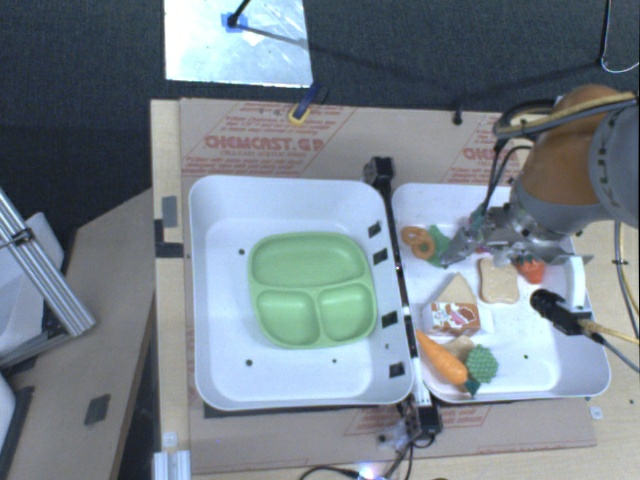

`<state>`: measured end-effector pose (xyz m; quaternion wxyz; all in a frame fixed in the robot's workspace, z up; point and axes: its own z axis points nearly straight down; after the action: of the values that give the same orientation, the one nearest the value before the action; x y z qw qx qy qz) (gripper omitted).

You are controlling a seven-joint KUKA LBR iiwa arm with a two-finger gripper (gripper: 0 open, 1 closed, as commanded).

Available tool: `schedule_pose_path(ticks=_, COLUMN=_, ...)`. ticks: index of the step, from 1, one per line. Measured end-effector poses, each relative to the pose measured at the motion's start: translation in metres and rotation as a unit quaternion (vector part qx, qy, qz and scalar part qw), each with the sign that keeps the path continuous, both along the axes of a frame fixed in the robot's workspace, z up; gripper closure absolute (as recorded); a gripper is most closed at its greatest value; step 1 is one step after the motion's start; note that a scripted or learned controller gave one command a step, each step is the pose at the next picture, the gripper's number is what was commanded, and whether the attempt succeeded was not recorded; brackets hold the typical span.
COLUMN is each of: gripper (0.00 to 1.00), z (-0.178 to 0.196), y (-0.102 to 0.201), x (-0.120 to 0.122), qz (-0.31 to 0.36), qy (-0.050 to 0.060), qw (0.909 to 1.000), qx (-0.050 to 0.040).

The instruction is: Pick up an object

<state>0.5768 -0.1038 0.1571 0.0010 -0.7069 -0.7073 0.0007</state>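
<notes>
Arm (575, 168) reaches in from the right, over the upper part of the right bin (590, 368). Gripper (462, 246) is low over the bin floor, tip pointing left and slightly down in the view.

Gripper opening: not readable at this angle, since the tip is a dark cluster against the white floor. Nothing can be seen held in it.

Nearest object: orange piece (420, 240), orange with a green part, lying flat in the bin's upper left. It sits just left of the gripper tip, very close. I can't make out contact or a gap.

Other contents of the right bin:
- bread (497, 282), flat, just below and right of the tip
- red piece (530, 268), beside the bread's right edge and partly under the wrist
- pale wedge (455, 290), below the tip and apart from it
- packet (455, 318), touching the wedge's lower edge
- carrot (442, 358) and broccoli (481, 365), side by side at the bin's near edge, well apart from the gripper

Left bin (215, 228) holds a green plate (310, 288) with three compartments, lying flat near its centre.
</notes>
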Motion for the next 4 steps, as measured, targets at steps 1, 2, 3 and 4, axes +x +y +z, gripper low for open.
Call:
schedule_pose_path(ticks=1, gripper=0.00, z=-0.053, y=-0.010, x=0.000, qz=0.000, qy=0.000, qw=1.0000, qx=0.0000)
schedule_pose_path(ticks=2, gripper=0.00, z=-0.073, y=-0.010, x=0.000, qz=0.000, qy=-0.001, qw=1.0000, qx=0.0001)
schedule_pose_path(ticks=3, gripper=1.00, z=-0.062, y=-0.010, x=0.001, qz=0.001, qy=-0.003, qw=1.0000, qx=-0.0003)
schedule_pose_path(ticks=4, gripper=1.00, z=0.003, y=-0.010, x=0.006, qz=0.002, qy=-0.005, qw=1.0000, qx=-0.0008)
